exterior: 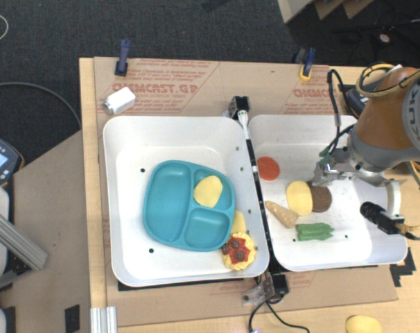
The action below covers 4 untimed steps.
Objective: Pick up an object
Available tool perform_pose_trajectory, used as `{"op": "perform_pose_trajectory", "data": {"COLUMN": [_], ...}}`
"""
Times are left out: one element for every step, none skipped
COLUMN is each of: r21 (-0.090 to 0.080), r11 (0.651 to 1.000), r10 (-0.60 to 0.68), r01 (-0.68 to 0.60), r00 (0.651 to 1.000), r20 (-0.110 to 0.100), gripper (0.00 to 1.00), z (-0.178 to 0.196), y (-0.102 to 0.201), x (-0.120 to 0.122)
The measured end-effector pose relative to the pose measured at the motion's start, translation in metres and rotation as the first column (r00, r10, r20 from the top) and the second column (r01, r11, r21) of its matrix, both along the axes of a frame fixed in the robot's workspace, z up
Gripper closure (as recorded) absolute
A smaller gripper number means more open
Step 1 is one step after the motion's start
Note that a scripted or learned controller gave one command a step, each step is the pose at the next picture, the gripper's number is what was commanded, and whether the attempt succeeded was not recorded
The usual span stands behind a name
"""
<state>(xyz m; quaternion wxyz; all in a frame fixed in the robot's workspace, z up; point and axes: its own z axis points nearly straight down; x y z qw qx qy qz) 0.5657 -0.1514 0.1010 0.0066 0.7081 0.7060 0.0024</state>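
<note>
Right bin (pixel 293 134): shallow, white, rounded corners, set on the bench beside its twin.

- Yellow rounded piece (pixel 300 197), lemon-like, smooth and pale; near the bin's middle, touching a brown rounded piece (pixel 322 200) on its right.
- Orange-red disc (pixel 267 168), flat, near the bin's left wall, apart from the yellow piece.
- Tan wedge (pixel 282 214), pale, cheese-like, just below and left of the yellow piece.
- Green oblong piece (pixel 314 232), ridged, lying flat toward the bin's near edge.

Gripper (pixel 328 173): low over the right bin, just above and right of the yellow and brown pieces. Whether it is spread or closed cannot be told from this angle; nothing is seen between its tips. Grey arm with orange band (pixel 387 109) reaches in from the right, with black cabling looped along it.

Left bin (pixel 127 255): same make.

- Teal divided plate (pixel 170 207), three compartments; a yellow rounded item (pixel 208 191) lies in its upper right compartment.
- Yellow-and-red item (pixel 238 248), knobbly, off the plate's lower right corner, against the bin wall.

Surface: brown board (pixel 189 82) with reddish printed lettering under both bins; a blue clamp (pixel 122 56) and a blue-and-yellow clamp (pixel 307 62) at its far edge; a small white block (pixel 119 100) near the far left corner. A black fitting (pixel 240 105) sits between the bins at the far side.

Room: dark grey carpet (pixel 50 26) with thin cables on it; pale furniture at upper right.
</note>
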Motion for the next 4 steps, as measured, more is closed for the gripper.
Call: {"op": "perform_pose_trajectory", "data": {"r21": [0.000, -0.001, -0.001, 0.008], "r11": [1.000, 1.000, 1.000, 1.000], "r10": [-0.001, -0.001, -0.001, -0.001], "r01": [0.001, 0.001, 0.001, 0.001], "r00": [1.000, 1.000, 1.000, 1.000], "r20": [0.001, 0.004, 0.003, -0.009], "gripper": [1.00, 1.00, 0.00, 0.00], "z": [0.010, 0.020, 0.019, -0.015], "y": [0.000, 0.000, 0.000, -0.005], "x": [0.000, 0.001, 0.000, -0.040]}}
